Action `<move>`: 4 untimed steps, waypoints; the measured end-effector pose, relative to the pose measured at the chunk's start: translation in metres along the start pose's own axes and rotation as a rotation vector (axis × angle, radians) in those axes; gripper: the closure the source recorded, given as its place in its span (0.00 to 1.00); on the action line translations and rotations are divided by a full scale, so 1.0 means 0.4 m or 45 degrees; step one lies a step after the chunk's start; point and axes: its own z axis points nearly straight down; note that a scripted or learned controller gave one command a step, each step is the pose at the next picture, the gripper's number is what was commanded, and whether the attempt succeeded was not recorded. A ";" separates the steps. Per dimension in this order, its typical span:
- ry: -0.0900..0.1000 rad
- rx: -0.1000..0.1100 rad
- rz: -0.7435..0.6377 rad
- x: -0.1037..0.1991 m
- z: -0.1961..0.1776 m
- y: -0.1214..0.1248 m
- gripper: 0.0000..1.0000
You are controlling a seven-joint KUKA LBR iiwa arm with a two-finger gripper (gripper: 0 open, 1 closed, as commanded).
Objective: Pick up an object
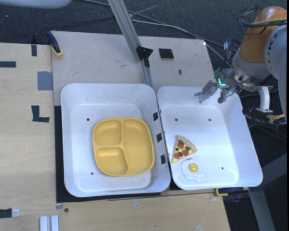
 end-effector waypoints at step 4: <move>-0.007 -0.013 -0.004 -0.008 0.228 0.007 1.00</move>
